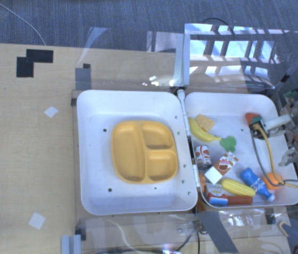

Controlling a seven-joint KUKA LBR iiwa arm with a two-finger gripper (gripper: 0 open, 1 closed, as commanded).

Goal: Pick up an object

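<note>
**Inspector A:** What stood on the bench at the time of inspection?

**Inspector B:** 2 white bins sat side by side. The left bin (93,142) held 1 yellow divided tray (143,151), lying flat near its centre. The right bin (228,102) held the loose toy food, gathered mostly toward its left and near edges.

**Inspector A:** Which items could be picked?

**Inspector B:** A banana (203,132) lay beside a broccoli floret (227,142). A corn cob (237,187) rested near the front wall, with a blue bottle (255,183) just beside it. The clutter there would, in my judgement, crowd any grasp.

**Inspector A:** And the pincer?

**Inspector B:** The gripper (295,142) was at the right bin's right rim, apart from every item. I could not tell whether it was wide or narrow. Nothing was seen held, so I judged the pick not yet made.
</note>
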